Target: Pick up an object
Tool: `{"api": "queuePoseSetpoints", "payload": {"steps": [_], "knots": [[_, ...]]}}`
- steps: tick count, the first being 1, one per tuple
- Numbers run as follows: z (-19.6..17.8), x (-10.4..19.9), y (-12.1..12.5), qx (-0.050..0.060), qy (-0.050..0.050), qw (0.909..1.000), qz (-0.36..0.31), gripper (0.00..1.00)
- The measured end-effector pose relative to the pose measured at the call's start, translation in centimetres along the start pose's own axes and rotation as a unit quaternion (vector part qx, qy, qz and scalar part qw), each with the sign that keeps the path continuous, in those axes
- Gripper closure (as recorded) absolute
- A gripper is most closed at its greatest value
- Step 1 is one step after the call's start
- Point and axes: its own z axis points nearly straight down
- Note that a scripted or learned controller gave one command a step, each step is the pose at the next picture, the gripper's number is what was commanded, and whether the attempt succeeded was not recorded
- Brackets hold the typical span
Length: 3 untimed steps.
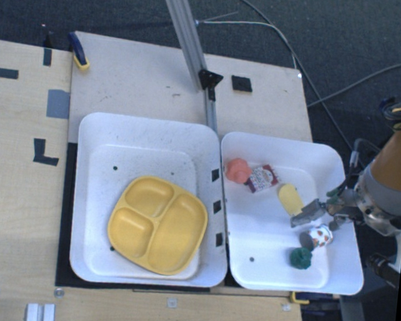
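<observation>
Bins sit side by side on the surface, touching along their inner edges. Nearest in the right bin: green object by the front right corner, with a white-and-red round object just behind it, nearly touching. End effector comes in over the right wall; fingers point left and down, tips hovering just above and beside the white-and-red object. Can't tell from this angle whether the fingers are spread or closed; nothing visibly between them. Yellow oblong object lies just left of the end effector, near mid-bin. Behind it, a red-and-white packet, and touching that on the left, a pinkish-orange lump near the back left corner. Arm with orange band sits at the right, outside the bin.

Left bin holds a yellow compartment plate, three sections, lying flat toward the front.

Farther back: a grey metal bar runs at a slant from the top down to the seam between the bins. A blue-and-yellow clamp sits at the back left corner of the surface.
</observation>
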Motion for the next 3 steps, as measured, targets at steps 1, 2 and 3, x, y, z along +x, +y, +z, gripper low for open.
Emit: {"api": "queuePoseSetpoints", "payload": {"steps": [1,2,3], "knots": [[6.0,-0.6,0.1,-0.003,-0.001,1.0,0.0,0.0],[7.3,-0.7,0.7,-0.014,-0.005,0.9999,-0.002,0.0],[6.4,-0.9,0.7,-0.015,-0.007,0.9999,0.0,1.0]]}}
